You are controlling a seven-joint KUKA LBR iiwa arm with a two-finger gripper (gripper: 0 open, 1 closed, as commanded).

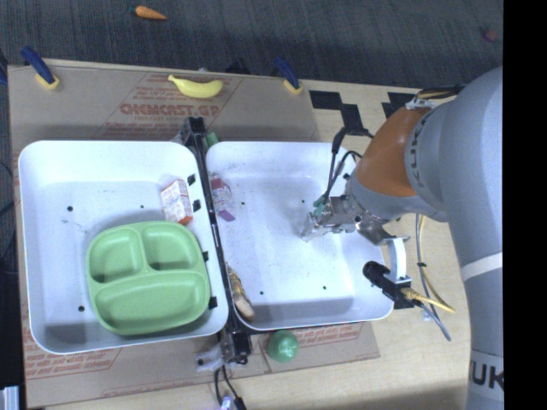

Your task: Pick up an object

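camera view: end effector (pixel 318 223), grip state unclear, right of pink packet (pixel 221 196).

Tray (pixel 149 280) in left bin (pixel 51 169) (carton (pixel 176 201) behind it), gripper (pixel 318 225) over right bin (pixel 282 301)

Dark grey ribbed carpet (pixel 256 15) is running across the top of the frame, with a small orange object (pixel 150 12) lying on it at upper left. Below, a pale wooden bench (pixel 427 348) is carrying printed brown cardboard (pixel 162 105), which blue clamps (pixel 39 68) are pinning at its upper edge.
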